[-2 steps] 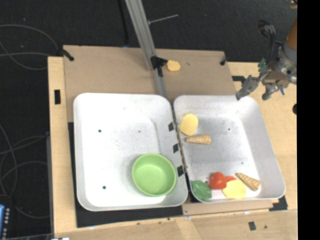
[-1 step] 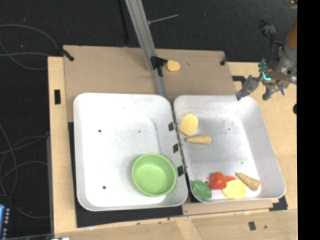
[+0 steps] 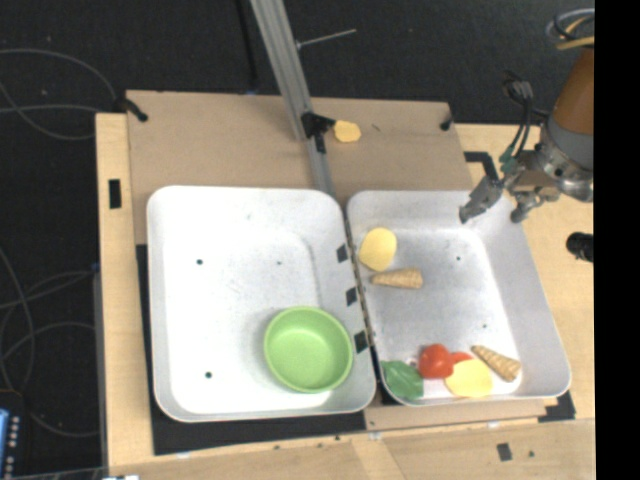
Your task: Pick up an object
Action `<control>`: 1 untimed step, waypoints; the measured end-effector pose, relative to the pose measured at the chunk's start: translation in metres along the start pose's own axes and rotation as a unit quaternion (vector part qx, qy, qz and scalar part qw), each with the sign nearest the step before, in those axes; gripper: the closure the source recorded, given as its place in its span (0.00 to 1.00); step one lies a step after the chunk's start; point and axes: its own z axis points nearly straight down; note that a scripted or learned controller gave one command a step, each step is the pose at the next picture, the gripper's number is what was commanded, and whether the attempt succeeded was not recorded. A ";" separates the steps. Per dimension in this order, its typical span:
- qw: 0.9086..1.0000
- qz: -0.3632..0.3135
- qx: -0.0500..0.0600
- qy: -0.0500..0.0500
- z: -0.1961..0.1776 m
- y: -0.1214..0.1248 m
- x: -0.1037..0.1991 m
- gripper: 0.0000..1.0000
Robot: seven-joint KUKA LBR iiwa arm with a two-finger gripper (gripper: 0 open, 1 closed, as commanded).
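The end effector (image 3: 497, 200) hangs over the far right corner of the right bin (image 3: 520, 268), its two fingers spread apart with nothing between them. It is released, and nothing has been picked up yet.

The task names no particular object, so any of the candidates will do. In the right bin, a yellow ball (image 3: 378, 249) lies near the left wall with a tan cone (image 3: 398, 279) just beside it. Along the near edge sits a cluster: a green piece (image 3: 402, 378), a red piece (image 3: 435, 361), a yellow piece (image 3: 470, 378) and a second cone (image 3: 497, 362), close together and some touching. The left bin (image 3: 200, 258) holds a green bowl (image 3: 308, 348) near its near right corner. A small yellow item (image 3: 347, 131) rests on the tabletop (image 3: 400, 153) beyond the bins.

As I judge it, the task is at its start: approach, descent, closing and lift all remain. The ball and first cone lie closest to the end effector and stand apart from the crowded cluster.
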 end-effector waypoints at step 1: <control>1.000 0.001 0.000 0.000 0.048 -0.008 -0.007 0.00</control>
